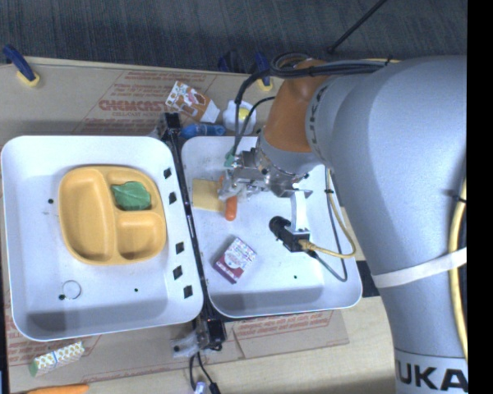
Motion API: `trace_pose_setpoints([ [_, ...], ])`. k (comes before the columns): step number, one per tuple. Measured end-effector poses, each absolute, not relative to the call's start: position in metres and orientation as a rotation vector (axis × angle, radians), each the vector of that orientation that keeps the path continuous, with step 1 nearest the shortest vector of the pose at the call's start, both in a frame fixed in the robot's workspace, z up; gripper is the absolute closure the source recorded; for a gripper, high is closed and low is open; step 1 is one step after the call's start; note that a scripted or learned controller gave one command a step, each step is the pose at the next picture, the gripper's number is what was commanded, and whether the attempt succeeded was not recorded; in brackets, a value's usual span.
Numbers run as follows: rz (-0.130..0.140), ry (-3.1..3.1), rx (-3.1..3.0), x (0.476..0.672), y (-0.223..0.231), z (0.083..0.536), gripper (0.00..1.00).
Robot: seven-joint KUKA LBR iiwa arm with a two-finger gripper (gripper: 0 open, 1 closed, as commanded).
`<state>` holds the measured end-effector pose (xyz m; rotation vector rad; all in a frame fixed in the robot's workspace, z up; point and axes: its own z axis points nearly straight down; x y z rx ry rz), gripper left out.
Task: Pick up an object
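While our gripper (232,189) hangs over the carrot (230,210) at the bin's (312,294) ten o'clock, nothing is lifted; jaw state we cannot tell.

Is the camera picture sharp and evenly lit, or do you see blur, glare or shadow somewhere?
Camera view: light is soft and even, no strong glare on the white bins; the yellow tray is fairly sharp; a soft shadow lies under the arm, around the gripper; small packet print is unreadable.

Even, fairly bright overhead light washes the white bins (33,220) pale — their walls cast soft grey shadows. The picture is slightly soft and grainy; the arm (394,162) shows gentle sheen.
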<state>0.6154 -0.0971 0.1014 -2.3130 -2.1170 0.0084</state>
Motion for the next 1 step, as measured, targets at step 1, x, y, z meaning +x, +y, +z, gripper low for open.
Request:
trace_pose_setpoints([
  [1, 0.002, -2.299, -2.139, 0.575, -0.0786, 0.2129, 1.0],
])
